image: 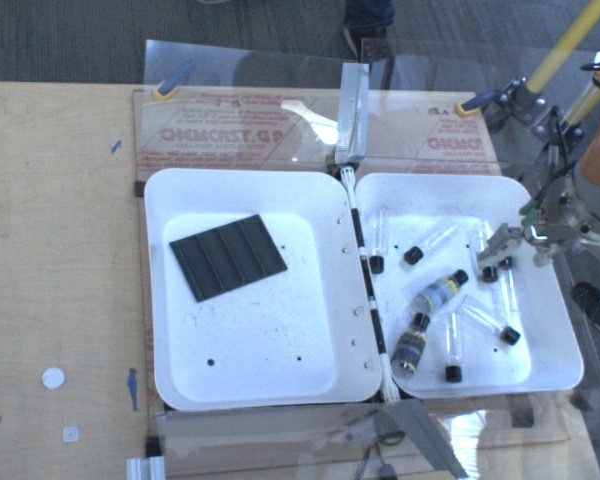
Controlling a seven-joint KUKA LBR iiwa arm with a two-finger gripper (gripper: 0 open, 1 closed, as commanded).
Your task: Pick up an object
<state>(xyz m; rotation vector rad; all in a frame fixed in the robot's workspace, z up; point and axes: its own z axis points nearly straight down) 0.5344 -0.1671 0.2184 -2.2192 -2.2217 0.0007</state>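
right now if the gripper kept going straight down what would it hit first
Most likely the clear black-capped vial lying right under the gripper in the right bin; height above it is hard to judge from this slanted view.

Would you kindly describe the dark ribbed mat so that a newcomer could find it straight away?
Of the two white bins, take the left bin. The ribbed mat lies flat in its upper part, slightly turned. It is a large dark-grey rectangle with lengthwise grooves, unlike the small clear vials in the other bin.
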